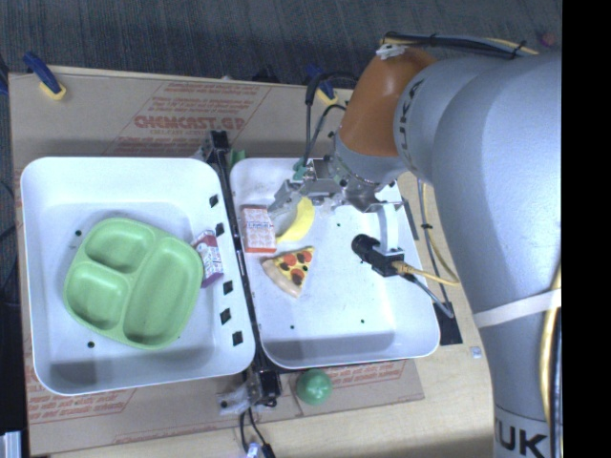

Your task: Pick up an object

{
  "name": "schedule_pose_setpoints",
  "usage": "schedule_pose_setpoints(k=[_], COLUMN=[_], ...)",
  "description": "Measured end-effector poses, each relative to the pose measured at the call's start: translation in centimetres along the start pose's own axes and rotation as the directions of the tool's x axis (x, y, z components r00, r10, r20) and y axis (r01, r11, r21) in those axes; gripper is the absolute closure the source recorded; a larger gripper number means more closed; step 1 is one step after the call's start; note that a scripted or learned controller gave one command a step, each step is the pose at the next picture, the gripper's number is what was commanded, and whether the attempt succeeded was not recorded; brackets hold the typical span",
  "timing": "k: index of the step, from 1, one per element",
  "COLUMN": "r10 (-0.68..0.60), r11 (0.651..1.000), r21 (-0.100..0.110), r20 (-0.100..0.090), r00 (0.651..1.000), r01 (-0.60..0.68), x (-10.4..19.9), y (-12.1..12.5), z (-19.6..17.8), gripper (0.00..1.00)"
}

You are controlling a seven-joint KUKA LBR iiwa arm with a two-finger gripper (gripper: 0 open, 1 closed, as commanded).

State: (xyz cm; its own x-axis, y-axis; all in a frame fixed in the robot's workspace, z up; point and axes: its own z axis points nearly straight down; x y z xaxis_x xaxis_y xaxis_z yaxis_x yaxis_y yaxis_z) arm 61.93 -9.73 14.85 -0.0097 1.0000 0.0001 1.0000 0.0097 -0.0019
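Where arm reaches into right bin (382, 337): gripper (304, 198) low at back-left corner, over banana (301, 221); open/shut – can't tell. Beside banana: pizza slice (290, 269), small box (257, 229). Left bin (48, 256): green tray (132, 281).

Below me the cardboard sheet (172, 113) with red print covers the wooden bench (449, 399). Beyond the cardboard's far edge lies dark grey carpet (191, 17). Blue clamps (45, 74) grip that far edge, one at its left corner.
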Motion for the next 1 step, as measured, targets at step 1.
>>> schedule_pose_setpoints(k=[1], r10=[0.004], r11=[1.000], r21=[-0.007], r20=[0.000], r00=[1.000], r01=[-0.004], x=[-0.28], y=[-2.75], z=[5.28], gripper=[0.00])
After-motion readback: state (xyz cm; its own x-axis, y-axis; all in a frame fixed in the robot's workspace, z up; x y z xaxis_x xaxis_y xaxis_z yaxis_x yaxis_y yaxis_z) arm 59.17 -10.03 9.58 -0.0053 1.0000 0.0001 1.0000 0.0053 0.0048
